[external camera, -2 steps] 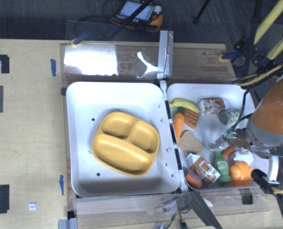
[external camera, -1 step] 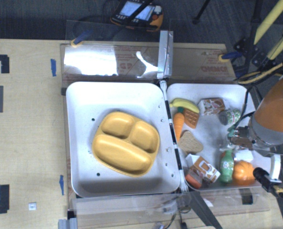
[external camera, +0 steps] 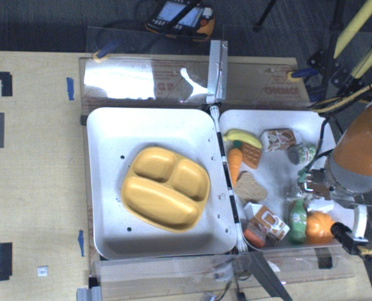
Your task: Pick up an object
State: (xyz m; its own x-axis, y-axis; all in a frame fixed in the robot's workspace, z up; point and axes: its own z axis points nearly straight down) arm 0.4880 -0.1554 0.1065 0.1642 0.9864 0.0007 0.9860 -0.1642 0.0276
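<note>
Where the arm (external camera: 360,149) reaches over the right bin (external camera: 311,119): gripper (external camera: 311,185) low above the bin's right half, just above the green bottle (external camera: 297,216). Open or closed: cannot tell, works seen from above and partly masked by the grey wrist. Nothing visibly held.

Right bin, contents:
- Green bottle, small, glossy, pale cap end toward the gripper, touching the orange.
- Orange (external camera: 319,228), round, bright, at the near right corner.
- Printed box (external camera: 270,223), brown and white, left of the bottle.
- Bread slice (external camera: 251,187), tan, flat, mid-left.
- Carrot (external camera: 235,164), orange, along the left wall.
- Banana (external camera: 243,137), yellow, far left corner.
- Carton (external camera: 279,139), brown and white, far side.
- Can (external camera: 302,153), greenish, beside the carton.

Left bin (external camera: 104,143): yellow tray (external camera: 166,187), three compartments, centred.
</note>
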